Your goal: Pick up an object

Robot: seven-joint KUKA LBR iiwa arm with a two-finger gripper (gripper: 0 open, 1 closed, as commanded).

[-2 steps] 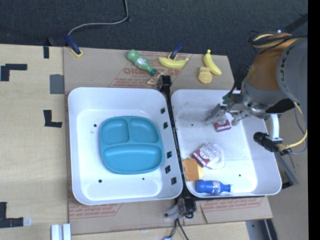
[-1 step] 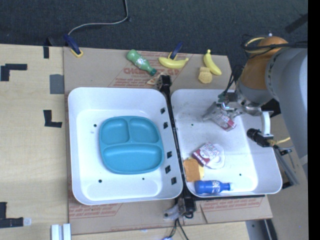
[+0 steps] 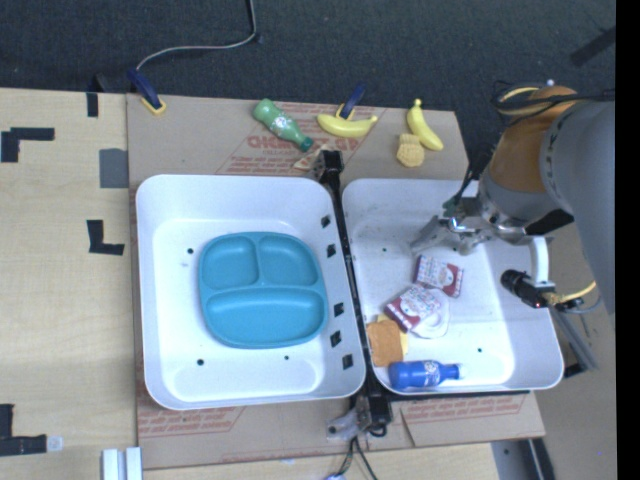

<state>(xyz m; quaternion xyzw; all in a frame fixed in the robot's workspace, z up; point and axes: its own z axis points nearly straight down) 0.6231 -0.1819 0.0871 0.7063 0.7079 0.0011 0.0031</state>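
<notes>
In right bin [image 3: 520, 353], we're hovering spread, empty gripper [image 3: 440, 234] above soft, light packet [image 3: 440, 274]; judging mid-body pinch best.

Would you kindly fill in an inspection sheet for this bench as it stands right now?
Surface: cardboard-covered bench bearing two white bins, left bin and right bin.
Job's things: right bin holds two red-and-white packets, an orange piece and a blue bottle.
Clutter: blue divided tray in left bin; behind the bins, a green bottle, two bananas and a yellow piece.
Grippers: pincer over the right bin's far part, above the packets; nothing seen between its fingers.
Cables: white cable on the dark floor.
Surroundings: dark carpet.
</notes>
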